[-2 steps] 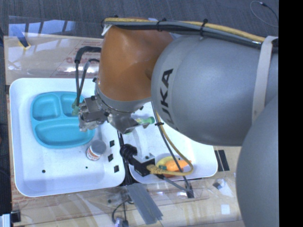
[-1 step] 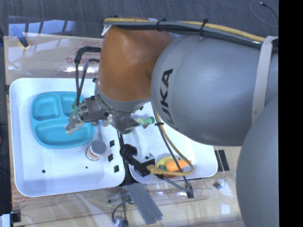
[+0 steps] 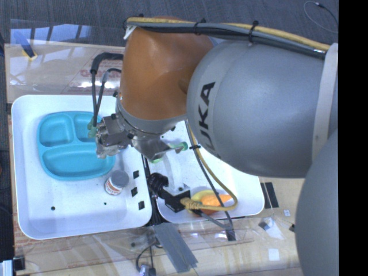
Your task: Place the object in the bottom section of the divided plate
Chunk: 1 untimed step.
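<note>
One small can (image 3: pixel 117 183) stands just below the divided plate (image 3: pixel 57 131), beside the tool (image 3: pixel 109 144); tool state: cannot tell.

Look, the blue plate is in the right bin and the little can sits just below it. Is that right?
Not quite. The blue plate is in the left bin, not the right one. The camera view shows it there, and the little can does sit just below the plate's bottom right corner, in the same bin.
</note>
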Motion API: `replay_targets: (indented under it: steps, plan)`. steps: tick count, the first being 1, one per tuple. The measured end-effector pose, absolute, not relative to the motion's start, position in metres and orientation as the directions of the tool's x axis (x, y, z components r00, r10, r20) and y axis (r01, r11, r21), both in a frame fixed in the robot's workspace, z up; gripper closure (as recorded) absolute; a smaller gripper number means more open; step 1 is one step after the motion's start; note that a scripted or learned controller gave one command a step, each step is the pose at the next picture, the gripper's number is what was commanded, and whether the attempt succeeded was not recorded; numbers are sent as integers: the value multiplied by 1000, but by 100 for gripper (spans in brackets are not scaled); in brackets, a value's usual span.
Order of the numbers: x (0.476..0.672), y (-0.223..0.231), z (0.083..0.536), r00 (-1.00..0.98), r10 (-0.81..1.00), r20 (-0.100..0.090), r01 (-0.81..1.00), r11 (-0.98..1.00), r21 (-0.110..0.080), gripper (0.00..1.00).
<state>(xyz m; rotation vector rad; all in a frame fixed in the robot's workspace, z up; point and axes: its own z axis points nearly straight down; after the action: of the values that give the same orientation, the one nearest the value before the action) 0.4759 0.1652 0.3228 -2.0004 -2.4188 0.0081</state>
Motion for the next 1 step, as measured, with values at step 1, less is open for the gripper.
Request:
replay_targets:
  steps: [1]
  plan:
    - [476,165,323,-188,982,-1,982,188,-6,0]
